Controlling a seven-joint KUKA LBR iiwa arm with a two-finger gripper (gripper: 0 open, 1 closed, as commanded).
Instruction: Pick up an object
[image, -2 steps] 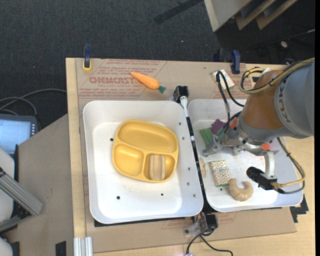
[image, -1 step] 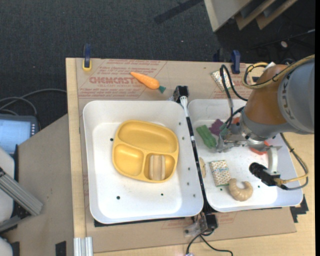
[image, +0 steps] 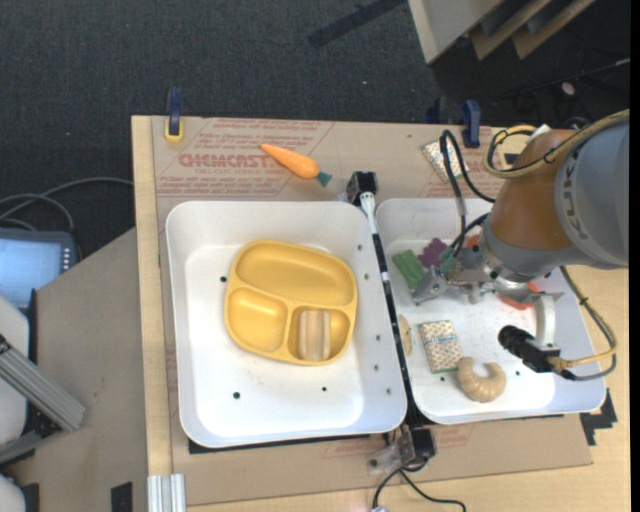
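Note:
My gripper (image: 435, 287) hangs low in the right bin (image: 570, 400), at its left half, under the grey arm with the orange band. A green block (image: 407, 268) lies just left of it, very close to the gripper tip. A small purple thing (image: 434, 250) sits right behind the gripper. In front of it lies a pale speckled packet (image: 439, 345), and a tan croissant-shaped piece (image: 482, 380) rests near the bin's front. Whether anything is between the fingers is hidden.
The left bin (image: 200, 330) holds a yellow divided plate (image: 290, 270) with a pale bread slice (image: 314, 333) in one compartment. An orange carrot (image: 290, 161) lies on the cardboard behind the bins. A black-headed brush (image: 364, 190) lies along the divide between the bins.

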